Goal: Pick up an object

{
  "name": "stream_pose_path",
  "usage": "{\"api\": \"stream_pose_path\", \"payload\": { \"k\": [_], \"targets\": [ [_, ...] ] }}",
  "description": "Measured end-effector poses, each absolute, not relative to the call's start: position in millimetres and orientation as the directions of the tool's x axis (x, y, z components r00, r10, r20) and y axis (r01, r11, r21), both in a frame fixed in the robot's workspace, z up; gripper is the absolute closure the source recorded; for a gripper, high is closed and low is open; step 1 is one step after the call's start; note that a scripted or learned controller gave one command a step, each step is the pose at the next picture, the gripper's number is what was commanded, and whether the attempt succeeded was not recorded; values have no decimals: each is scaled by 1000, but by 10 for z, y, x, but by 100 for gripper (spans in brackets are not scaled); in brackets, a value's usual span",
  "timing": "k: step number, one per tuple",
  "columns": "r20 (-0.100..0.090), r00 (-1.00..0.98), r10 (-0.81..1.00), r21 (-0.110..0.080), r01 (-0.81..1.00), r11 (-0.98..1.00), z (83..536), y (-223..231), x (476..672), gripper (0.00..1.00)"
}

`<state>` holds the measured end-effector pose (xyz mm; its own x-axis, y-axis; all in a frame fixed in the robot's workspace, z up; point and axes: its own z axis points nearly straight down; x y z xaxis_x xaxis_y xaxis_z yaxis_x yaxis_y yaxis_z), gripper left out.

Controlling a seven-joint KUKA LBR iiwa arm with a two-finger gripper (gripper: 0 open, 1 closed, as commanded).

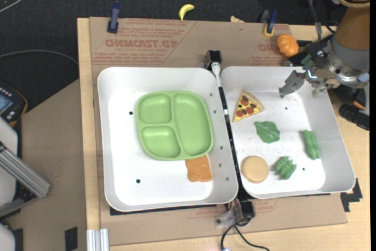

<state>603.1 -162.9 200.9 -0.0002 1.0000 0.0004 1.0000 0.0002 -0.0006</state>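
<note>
Candidate things in right bin (332, 126): pizza slice (247, 106) near upper left corner, close to divider; green leaf (268, 131) mid-bin; green stalk (310, 144) toward right wall; round tan bun (255, 168) and small green floret (286, 167) side by side near front wall, just apart. All flat or low, none lifted. End effector (298, 80) poised over upper right part of same bin, well apart from every piece, nothing between fingers; open or closed: cannot tell at this angle. Nearest target by judgement: pizza slice or leaf. Risks: thin, flat pieces likely to slip under fingertips rather than seat between them, giving an empty close; pizza slice near the wall, so a finger could strike the rim or divider on descent; bun and floret close enough that a grab at one could nudge the other; soft leaf could fold and drop on lift. Left bin (111, 126) with green divided plate (174, 124) and orange piece (199, 168) touching plate's front edge, far from arm. On tabletop (147, 44) beyond bins: orange toy (287, 44), yellow banana (185, 10), blue clamps (113, 17).
</note>
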Motion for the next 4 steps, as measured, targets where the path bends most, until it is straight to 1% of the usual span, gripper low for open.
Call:
{"api": "stream_pose_path", "payload": {
  "k": [1,2,3,4],
  "targets": [
    [-5,-5,1000,23,1000,5,4399,-1276,6236,0],
    [-2,-5,1000,16,1000,5,5430,-952,6428,0],
    [3,0,1000,-19,1000,0,3408,-634,5853,0],
    [-2,-4,1000,22,1000,4,5021,-452,5895,0]
  ]
}}
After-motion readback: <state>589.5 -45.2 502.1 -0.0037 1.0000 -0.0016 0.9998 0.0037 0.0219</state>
